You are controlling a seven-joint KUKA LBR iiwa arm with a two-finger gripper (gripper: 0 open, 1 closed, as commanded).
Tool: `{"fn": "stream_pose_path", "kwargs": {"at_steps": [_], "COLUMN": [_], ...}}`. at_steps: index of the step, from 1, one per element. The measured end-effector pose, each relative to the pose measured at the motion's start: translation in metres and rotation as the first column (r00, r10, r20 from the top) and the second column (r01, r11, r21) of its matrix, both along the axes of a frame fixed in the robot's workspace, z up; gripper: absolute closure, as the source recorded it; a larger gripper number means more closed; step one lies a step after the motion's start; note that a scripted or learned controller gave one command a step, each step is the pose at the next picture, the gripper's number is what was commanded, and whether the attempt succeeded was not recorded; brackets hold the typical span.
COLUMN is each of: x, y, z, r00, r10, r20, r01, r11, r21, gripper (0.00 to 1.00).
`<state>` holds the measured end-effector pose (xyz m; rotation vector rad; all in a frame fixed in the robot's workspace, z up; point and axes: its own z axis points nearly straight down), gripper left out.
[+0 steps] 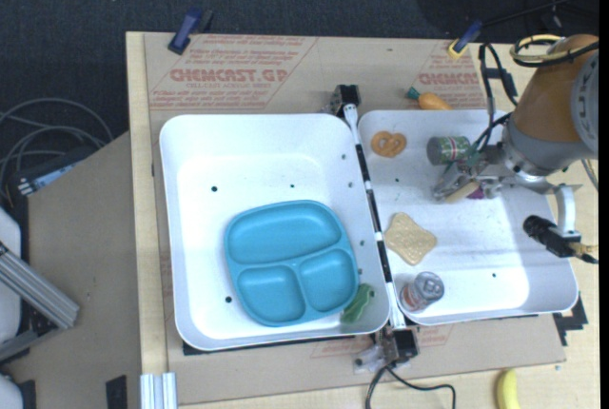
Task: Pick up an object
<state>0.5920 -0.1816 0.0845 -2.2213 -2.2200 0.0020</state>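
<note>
The right bin point(533, 298) holds a brown pretzel point(387, 145), a grey-green can point(448, 149) lying on its side, a slice of toast point(410, 238) and a small upright can with a silver lid point(423, 290). My gripper point(457, 185) is low in this bin, just below the lying can and above and to the right of the toast. A small tan piece point(476, 192) shows right at the gripper; I cannot tell whether it is held. The left bin point(190, 169) holds a blue divided tray point(290, 260) and a green item point(359, 304) at its near right corner.
An orange carrot-like item point(430, 100) lies on the bench behind the right bin. A yellow item point(507, 390) lies at the bench's front right. A black clip point(346, 98) sits at the top of the divider between the bins.
</note>
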Motion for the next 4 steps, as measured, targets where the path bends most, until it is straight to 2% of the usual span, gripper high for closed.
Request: {"fn": "stream_pose_path", "kwargs": {"at_steps": [1,2,3,4], "x": [0.0,0.035,0.013,-0.007], "y": [0.0,0.041,0.06,0.128], "z": [0.01,0.065,0.143,0.115], "r00": [1.0,1.0,1.0,1.0], "r10": [-0.001,0.002,0.002,0.002], "r20": [0.0,0.004,0.005,-0.001], "r01": [0.001,-0.002,-0.002,-0.002], "r11": [1.0,1.0,1.0,1.0], "r21": [0.0,0.0,-0.001,0.002], "gripper": [1.0,1.0,1.0,1.0]}}
